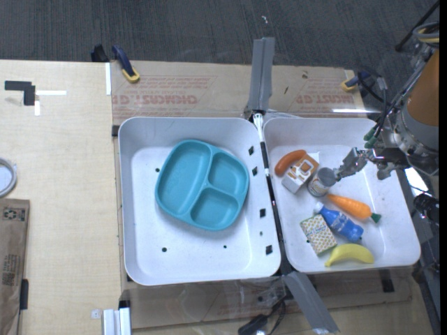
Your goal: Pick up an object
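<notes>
- Floor (174, 12): dark grey carpet, 12 o'clock.
- Table (56, 152): pale wood, 9 o'clock.
- Cardboard sheet (188, 93) under bins, blue-and-yellow clamps (126, 63) at its far corners.

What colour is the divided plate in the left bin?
Teal blue, a plain divided plate, seen clearly in the camera view.

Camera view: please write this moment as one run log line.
gripper: in right bin, at grey can | holding: unclear | carrot, banana: untouched | left bin: blue plate
</notes>
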`<action>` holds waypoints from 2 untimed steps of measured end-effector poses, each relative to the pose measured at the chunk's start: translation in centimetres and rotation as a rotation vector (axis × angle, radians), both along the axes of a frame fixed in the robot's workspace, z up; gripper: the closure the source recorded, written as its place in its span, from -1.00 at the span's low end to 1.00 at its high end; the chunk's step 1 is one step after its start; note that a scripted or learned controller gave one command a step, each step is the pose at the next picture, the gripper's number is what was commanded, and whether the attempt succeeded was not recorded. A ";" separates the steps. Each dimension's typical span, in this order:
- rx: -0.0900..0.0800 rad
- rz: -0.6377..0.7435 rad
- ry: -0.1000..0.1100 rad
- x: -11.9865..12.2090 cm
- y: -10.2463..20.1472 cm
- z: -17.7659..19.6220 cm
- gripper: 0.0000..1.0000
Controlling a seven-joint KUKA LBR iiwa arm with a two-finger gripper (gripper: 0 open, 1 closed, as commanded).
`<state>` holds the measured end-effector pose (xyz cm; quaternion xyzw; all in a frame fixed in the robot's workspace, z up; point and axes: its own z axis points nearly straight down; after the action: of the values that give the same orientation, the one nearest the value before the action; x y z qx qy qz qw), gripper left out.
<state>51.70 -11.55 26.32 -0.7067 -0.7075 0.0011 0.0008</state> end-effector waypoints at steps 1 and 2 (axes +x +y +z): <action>-0.001 -0.003 -0.005 -2.2 -3.3 -16.7 -1.00; 0.001 -0.006 -0.005 -2.2 -3.2 -15.8 1.00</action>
<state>49.55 -14.79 10.57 -0.7087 -0.7055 -0.0011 -0.0006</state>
